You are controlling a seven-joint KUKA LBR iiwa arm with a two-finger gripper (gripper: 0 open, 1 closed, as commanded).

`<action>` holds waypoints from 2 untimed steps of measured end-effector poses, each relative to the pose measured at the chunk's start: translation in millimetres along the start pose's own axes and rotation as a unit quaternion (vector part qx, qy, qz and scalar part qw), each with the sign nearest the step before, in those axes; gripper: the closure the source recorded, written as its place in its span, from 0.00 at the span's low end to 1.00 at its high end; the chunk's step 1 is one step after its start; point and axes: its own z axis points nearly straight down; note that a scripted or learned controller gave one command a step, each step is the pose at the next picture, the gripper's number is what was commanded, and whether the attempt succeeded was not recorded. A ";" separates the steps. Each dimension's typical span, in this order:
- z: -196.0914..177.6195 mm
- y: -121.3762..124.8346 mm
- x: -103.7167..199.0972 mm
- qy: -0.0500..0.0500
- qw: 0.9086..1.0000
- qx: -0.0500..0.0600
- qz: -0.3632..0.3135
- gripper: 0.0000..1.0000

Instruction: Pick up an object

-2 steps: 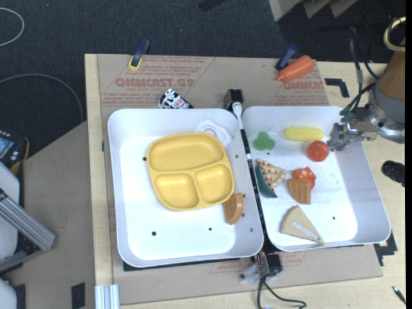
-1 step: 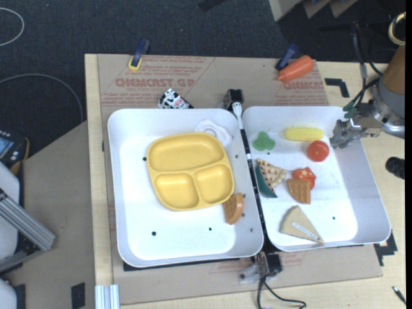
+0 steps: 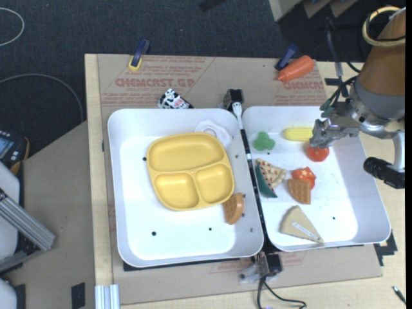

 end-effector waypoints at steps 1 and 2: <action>16.0 -1.7 47.1 0.000 1.000 0.002 0.000 1.00; 9.5 6.6 70.8 -0.001 1.000 -0.002 0.001 1.00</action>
